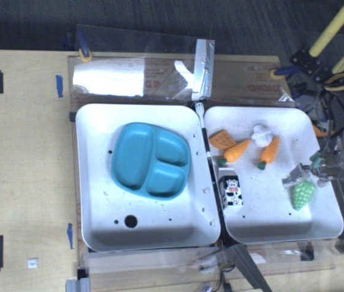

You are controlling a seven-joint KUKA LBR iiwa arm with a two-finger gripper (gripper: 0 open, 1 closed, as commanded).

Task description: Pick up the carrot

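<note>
Two orange carrots with green tops lie in the right bin point(324, 224). One carrot point(237, 150) lies near the bin's left wall, beside an orange waffle piece point(221, 139). The other carrot point(270, 151) lies just below a small white object point(261, 135). My gripper point(307, 175) is at the bin's right side, directly above a green bunch of grapes point(302, 194). It stands well to the right of both carrots and touches neither.
A blue divided plate point(151, 159) fills the middle of the left bin point(93, 224). A small black-and-white toy point(231, 191) lies by the right bin's left wall. Cables and a yellow pole point(336, 20) sit at the far right.
</note>
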